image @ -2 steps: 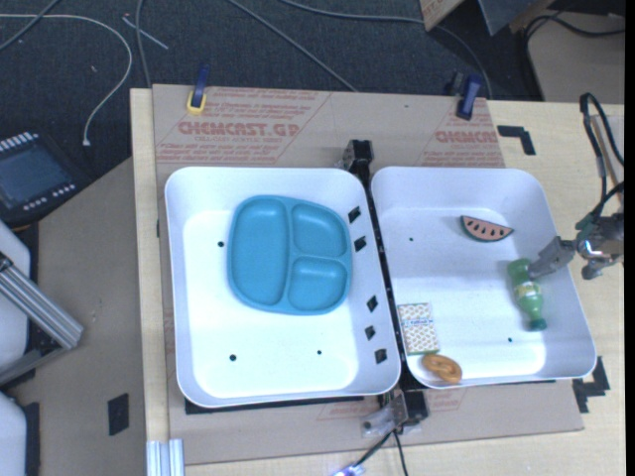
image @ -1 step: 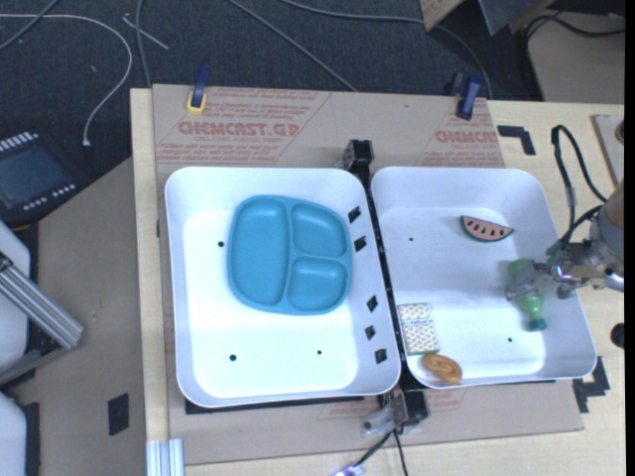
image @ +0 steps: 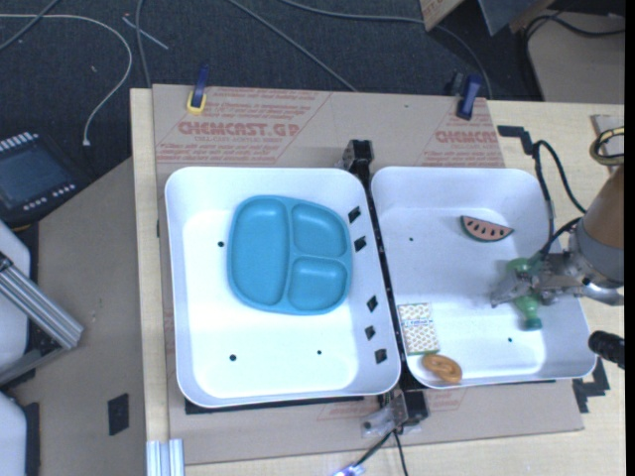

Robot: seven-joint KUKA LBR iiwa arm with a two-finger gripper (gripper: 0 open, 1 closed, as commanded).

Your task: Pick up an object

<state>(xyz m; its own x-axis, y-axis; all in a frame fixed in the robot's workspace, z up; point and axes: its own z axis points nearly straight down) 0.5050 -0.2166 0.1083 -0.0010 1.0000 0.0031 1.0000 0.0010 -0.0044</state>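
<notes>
In the right bin [image: 437,191] lie a watermelon-slice toy [image: 485,229] near the back, a small patterned packet [image: 418,327] by the front left, and a brown ring-shaped piece [image: 443,369] at the front rim. A green object [image: 530,310] lies at the bin's right side. My gripper [image: 520,289] reaches in from the right, low over the bin and right at this green object, partly covering it. Whether the object is held I cannot make out.
The left bin [image: 198,355] holds a blue divided plate [image: 289,254]. A black clip strip [image: 367,266] runs between the two bins. Cables hang at the bench's right edge [image: 552,172]. The arm's grey body [image: 605,231] stands over the right bin's right rim.
</notes>
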